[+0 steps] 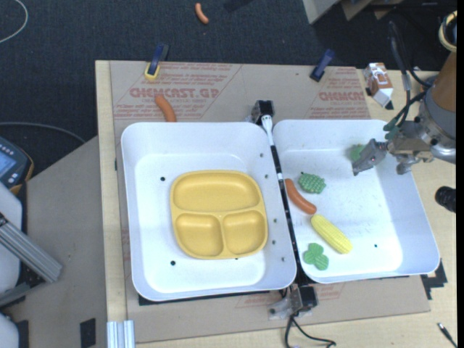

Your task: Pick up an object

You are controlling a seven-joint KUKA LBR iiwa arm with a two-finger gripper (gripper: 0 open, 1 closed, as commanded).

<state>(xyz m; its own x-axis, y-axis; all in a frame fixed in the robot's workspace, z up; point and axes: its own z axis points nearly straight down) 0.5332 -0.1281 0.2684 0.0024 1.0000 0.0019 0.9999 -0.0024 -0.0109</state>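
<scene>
The gripper (383,158) hangs over the upper right of the right bin (406,256), fingers spread with nothing between them. A small green piece (356,151) lies just left of it. Lower left in that bin sit a green bumpy toy (312,183), an orange sausage (299,196), a yellow corn cob (331,234) and a green leafy toy (315,256), near one another. The left bin (141,216) carries a yellow divided plate (217,214) at its middle. On the worktop (217,89) above it lies another orange sausage (166,108).
</scene>
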